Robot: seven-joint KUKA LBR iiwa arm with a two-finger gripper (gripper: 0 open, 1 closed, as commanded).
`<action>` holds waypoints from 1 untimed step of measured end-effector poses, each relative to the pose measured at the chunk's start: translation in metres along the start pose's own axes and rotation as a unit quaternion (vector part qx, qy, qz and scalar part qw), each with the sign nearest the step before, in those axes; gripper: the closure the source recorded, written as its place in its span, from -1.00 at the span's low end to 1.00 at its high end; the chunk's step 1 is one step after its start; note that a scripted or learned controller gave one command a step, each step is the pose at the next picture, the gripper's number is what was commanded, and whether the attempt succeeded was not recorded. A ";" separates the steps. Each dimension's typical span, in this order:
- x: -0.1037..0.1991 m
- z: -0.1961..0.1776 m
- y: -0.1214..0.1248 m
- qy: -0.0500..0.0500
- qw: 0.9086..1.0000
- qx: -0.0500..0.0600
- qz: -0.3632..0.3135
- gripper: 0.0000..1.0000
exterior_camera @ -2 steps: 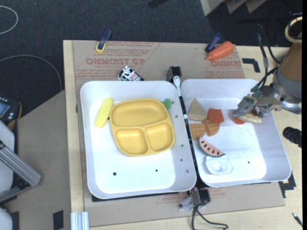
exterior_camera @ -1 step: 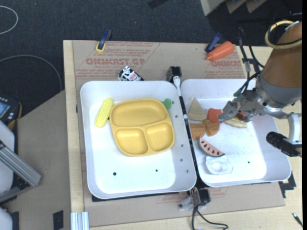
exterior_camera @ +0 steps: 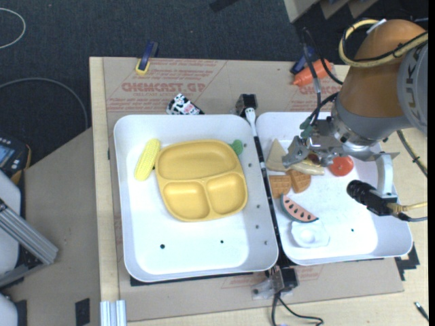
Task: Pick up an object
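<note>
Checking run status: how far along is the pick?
Done: the arm has the tool low over the right bin, among the toy food. In hand: a grasp attempt near the waffle piece. Left: a confirmed grip and lift; nothing visibly held. The watermelon slice lies untouched.

From my feed, both bins, left (exterior_camera: 136,236) and right (exterior_camera: 380,240), look like smooth white plastic with a soft sheen. The yellow tray (exterior_camera: 200,178) reads as matt plastic, moulded into compartments. The corn (exterior_camera: 146,159) is glossy yellow plastic with a ribbed surface. The watermelon slice (exterior_camera: 298,209) and the tomato (exterior_camera: 342,165) seem to be smooth toy plastic too. The claw (exterior_camera: 299,152) shows bare grey metal, dull rather than polished. The arm's orange band (exterior_camera: 374,66) is smooth and slightly shiny. The desk (exterior_camera: 109,121) looks like matt brown cardboard with red print.
</note>
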State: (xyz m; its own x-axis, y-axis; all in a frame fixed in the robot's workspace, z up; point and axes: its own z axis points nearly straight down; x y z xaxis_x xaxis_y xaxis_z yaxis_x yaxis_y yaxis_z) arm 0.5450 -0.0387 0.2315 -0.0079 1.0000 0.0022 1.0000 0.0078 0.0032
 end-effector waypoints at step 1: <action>-0.018 0.000 -0.004 -0.001 1.000 0.001 0.004 1.00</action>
State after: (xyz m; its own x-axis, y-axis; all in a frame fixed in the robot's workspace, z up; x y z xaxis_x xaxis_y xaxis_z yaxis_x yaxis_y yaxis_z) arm 0.5416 -0.0572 0.2317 0.0008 1.0000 -0.0002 1.0000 -0.0008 0.0005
